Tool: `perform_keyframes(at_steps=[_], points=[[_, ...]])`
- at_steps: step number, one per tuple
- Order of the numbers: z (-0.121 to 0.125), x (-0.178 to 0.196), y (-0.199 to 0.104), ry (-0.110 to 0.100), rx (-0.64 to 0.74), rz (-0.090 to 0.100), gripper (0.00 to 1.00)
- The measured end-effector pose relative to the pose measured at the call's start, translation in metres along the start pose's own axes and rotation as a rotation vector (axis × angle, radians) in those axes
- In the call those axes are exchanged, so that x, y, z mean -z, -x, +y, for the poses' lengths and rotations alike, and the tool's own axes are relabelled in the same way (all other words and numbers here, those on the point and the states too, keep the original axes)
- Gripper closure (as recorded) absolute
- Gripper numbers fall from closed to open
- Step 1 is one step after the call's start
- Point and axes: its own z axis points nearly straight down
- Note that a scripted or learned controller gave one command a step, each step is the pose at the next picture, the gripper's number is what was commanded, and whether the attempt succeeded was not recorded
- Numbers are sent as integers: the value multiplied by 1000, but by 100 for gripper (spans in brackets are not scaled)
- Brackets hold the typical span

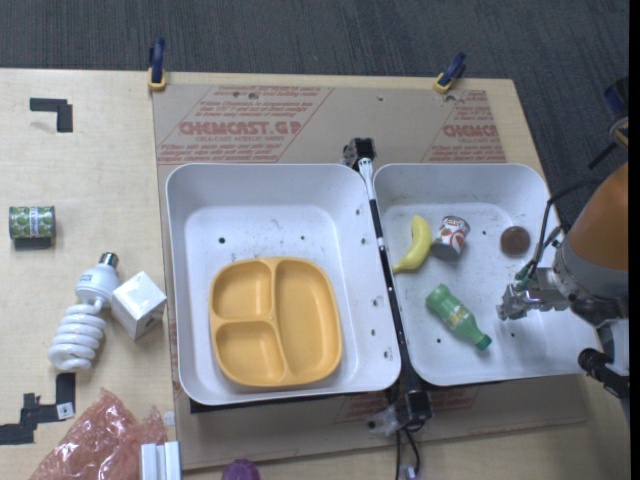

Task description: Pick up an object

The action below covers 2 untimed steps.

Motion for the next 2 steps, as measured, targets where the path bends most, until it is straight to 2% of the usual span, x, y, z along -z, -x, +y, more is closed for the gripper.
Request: perform_keyframes(at_steps=[1,2], points=[[-13,-10,-74,-3,2,1,0],[45,-10,-97,-1,4,0,0]])
